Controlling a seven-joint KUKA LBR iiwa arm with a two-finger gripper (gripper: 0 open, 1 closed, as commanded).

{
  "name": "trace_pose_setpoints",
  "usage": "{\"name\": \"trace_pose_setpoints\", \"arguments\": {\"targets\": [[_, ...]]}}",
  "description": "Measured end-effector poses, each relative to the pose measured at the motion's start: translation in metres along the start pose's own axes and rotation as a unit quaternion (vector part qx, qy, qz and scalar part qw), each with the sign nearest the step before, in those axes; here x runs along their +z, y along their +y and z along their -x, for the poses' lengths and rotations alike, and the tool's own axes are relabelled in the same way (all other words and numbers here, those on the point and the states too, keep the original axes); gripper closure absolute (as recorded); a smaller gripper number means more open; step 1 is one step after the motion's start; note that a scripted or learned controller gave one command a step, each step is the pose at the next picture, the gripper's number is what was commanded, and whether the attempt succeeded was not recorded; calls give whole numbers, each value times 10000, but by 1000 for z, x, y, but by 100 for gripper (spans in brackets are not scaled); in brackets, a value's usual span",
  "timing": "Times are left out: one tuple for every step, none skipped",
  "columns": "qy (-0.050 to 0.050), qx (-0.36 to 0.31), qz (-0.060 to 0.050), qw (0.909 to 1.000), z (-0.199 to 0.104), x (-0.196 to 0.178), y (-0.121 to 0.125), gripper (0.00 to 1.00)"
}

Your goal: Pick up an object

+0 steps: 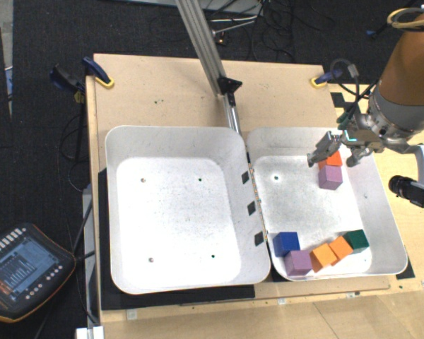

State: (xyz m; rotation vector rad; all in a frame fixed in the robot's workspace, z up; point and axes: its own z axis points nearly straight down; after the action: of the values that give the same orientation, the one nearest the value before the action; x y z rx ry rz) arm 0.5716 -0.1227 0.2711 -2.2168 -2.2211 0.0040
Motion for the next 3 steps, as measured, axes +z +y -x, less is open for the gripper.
{"name": "trace_pose_setpoints", "arguments": {"targets": [[-4, 8, 19, 10000, 0, -2, 1, 0], [1, 12, -13, 10000, -3, 61, -4, 0], [3, 11, -13, 10000, -13, 120, -5, 0]]}}
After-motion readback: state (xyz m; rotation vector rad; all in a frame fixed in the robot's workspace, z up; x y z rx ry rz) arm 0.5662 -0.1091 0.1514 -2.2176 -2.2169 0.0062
